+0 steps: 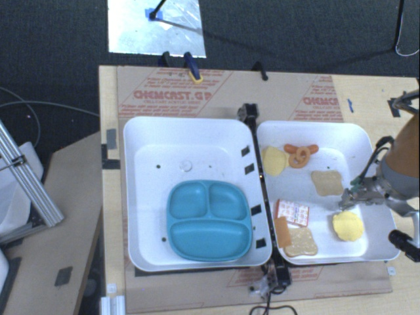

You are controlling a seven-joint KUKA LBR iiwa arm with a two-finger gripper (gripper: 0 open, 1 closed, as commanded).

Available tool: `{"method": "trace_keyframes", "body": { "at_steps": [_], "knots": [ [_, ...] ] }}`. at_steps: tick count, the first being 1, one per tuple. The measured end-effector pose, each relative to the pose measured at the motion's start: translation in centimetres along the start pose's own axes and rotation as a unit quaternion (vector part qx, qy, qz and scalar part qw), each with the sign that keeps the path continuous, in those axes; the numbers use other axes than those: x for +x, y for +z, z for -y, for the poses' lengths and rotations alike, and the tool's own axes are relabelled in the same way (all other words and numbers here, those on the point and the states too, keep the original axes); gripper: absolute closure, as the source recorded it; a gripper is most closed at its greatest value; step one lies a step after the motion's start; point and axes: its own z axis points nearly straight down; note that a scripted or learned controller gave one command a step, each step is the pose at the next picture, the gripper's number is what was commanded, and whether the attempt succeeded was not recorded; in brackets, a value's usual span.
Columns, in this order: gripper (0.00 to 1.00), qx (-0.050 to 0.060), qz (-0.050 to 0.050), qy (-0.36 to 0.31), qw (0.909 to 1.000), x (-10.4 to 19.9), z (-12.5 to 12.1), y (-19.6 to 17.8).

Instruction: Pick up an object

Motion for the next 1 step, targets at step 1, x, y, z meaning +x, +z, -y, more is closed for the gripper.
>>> {"method": "trace_keyframes", "body": {
  "at_steps": [1],
  "knots": [
    [1.0, -0.002, -0.001, -0.006, 1.0, 4.18, -2.65, 1.96]
  ]
}}
